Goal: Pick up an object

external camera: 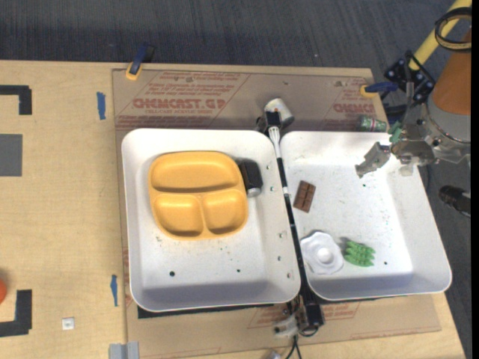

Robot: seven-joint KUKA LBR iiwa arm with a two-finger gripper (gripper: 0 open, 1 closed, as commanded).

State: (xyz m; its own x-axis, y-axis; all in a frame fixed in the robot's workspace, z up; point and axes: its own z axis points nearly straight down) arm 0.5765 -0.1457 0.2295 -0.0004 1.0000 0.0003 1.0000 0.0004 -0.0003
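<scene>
1. A grey two-finger metal gripper (372, 160) is seen at the upper right of the frame, over the upper part of the right bin. Whether it is open or closed cannot be told from this slanted view; nothing is seen held in it.
2. A grey robot arm with an orange band (453, 88) is seen entering from the right edge, above the gripper.
3. A shallow white plastic right bin (419, 223) is set in the right half of the frame, its floor speckled with dark marks.
4. A small brown rectangular block (304, 196) is laid near the left wall of the right bin, well apart from the gripper.
5. A white moulded plastic piece with a round centre (322, 252) is laid at the lower left of the right bin.
6. A small green ridged object (358, 253) is laid just beside the white piece, on its right.
7. A shallow white plastic left bin (150, 275) is set beside the right bin, toward frame centre.
8. A yellow three-compartment tray (198, 193) is laid in the upper part of the left bin.
9. A small black object (251, 176) is placed against the tray's right edge.
10. A brown cardboard sheet with red lettering (179, 99) is spread beneath both bins.
</scene>
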